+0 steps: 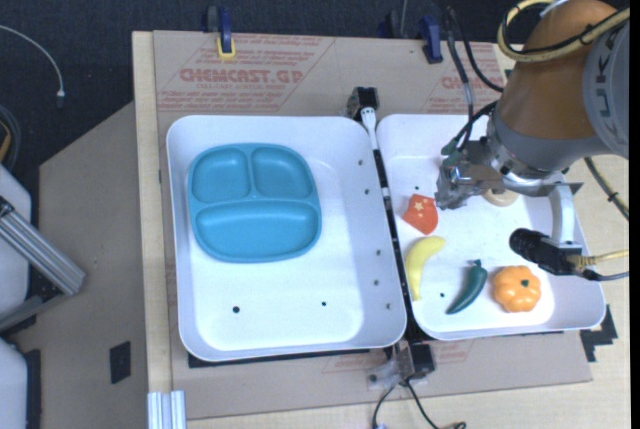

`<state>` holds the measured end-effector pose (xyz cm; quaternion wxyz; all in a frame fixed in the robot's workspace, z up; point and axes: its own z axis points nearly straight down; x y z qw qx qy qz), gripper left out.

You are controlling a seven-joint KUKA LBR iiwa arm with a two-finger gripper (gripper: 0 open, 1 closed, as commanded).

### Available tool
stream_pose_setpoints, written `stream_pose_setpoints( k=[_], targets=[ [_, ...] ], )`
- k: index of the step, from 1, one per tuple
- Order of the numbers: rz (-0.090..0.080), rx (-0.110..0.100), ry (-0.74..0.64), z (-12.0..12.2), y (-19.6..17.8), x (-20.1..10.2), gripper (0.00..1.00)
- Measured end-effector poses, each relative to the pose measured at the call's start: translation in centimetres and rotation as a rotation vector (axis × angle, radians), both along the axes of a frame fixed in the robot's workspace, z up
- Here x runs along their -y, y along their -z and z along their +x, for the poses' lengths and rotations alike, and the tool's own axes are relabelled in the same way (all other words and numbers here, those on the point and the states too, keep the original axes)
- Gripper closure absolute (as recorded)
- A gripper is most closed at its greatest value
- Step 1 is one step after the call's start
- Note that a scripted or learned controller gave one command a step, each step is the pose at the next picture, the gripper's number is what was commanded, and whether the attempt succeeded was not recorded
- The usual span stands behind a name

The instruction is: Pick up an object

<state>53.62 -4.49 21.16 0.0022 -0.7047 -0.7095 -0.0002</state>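
Gripper (452,185) hangs low in the glossy white right bin (575,317); open or closed, I cannot tell. Just beside it lies a blocky red piece (421,212). Beyond that lie a curved yellow banana (422,262), a green pepper (467,287) and a ribbed orange pumpkin (516,288).

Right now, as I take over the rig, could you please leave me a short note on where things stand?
Claw: low over the right bin, just up and right of the red piece. I can't tell if it is open or shut, and I see nothing held.
Things: the red piece, yellow banana, green pepper and orange pumpkin all lie on the right bin's floor. A blue divided plate sits in the left bin.
Done: nothing lifted yet.
Left: grasp and raise one object. The red piece is nearest the claw, so it is the likely pick.
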Motion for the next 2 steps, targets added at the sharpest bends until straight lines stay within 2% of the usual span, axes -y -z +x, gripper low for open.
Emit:
stream_pose_setpoints(
  k=[2],
  targets=[
    [-0.002,0.005,0.000,0.8,-1.3,-12.2,1.00]
  ],
)
